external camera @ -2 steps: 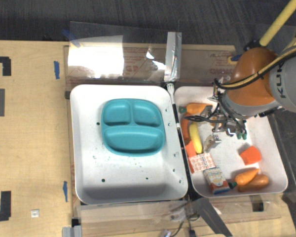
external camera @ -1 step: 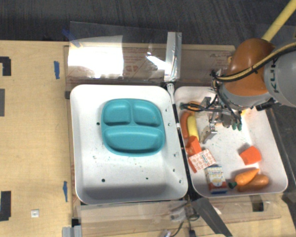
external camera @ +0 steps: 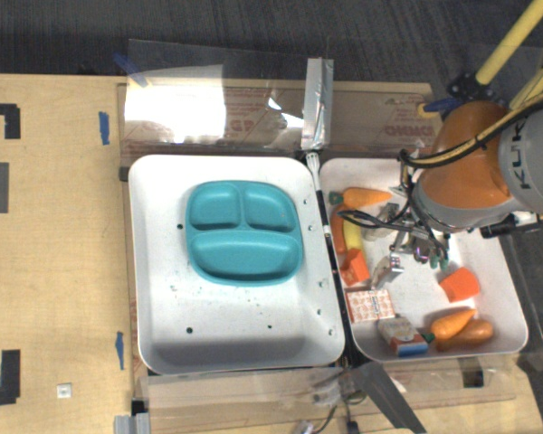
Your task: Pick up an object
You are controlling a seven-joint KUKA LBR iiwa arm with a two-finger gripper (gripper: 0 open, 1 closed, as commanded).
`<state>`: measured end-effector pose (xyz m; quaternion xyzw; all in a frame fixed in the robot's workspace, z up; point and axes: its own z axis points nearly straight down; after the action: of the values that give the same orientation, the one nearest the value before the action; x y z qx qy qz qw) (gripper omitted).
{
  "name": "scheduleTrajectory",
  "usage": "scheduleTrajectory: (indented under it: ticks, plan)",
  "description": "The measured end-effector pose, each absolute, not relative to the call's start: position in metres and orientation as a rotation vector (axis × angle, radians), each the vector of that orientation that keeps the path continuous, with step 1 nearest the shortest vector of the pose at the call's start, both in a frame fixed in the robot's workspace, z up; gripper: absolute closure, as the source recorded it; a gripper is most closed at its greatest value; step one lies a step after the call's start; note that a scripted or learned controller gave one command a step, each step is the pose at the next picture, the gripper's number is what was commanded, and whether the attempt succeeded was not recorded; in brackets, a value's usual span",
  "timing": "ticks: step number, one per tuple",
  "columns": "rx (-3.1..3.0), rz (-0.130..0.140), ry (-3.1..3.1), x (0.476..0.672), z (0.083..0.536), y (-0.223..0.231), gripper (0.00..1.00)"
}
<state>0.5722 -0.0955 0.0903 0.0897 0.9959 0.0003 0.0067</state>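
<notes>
My gripper [external camera: 391, 266] hangs over the middle of the right bin [external camera: 511, 283], below the orange wrist band. Its metal fingers point down toward the bin floor, close to an orange block [external camera: 354, 266] and a red-and-white patterned packet [external camera: 371, 306]. Nothing shows between the fingers. An orange carrot [external camera: 366, 195] lies at the back of the bin. An orange wedge [external camera: 459, 284] sits to the right of the gripper. At the front lie an orange and brown rounded object [external camera: 457, 327] and a small grey, red and blue box [external camera: 403, 336].
The left bin [external camera: 154, 242] holds a teal divided plate [external camera: 244, 231]. A clear plastic wall [external camera: 217, 107] stands behind the bins, with a metal divider [external camera: 317, 102] between them. Yellow cables [external camera: 516, 30] run at the upper right.
</notes>
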Motion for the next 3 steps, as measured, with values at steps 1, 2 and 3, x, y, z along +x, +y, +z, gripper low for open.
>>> scheduleTrajectory:
  ticks: [1, 2, 3]
  plan:
    - [0.173, -0.001, 3.124, 0.636, 0.126, -0.103, 0.00]
    - [0.327, 0.002, 3.098, 0.556, 0.097, -0.110, 0.00]
    - [0.241, -0.003, 3.119, 0.645, 0.131, -0.158, 0.00]
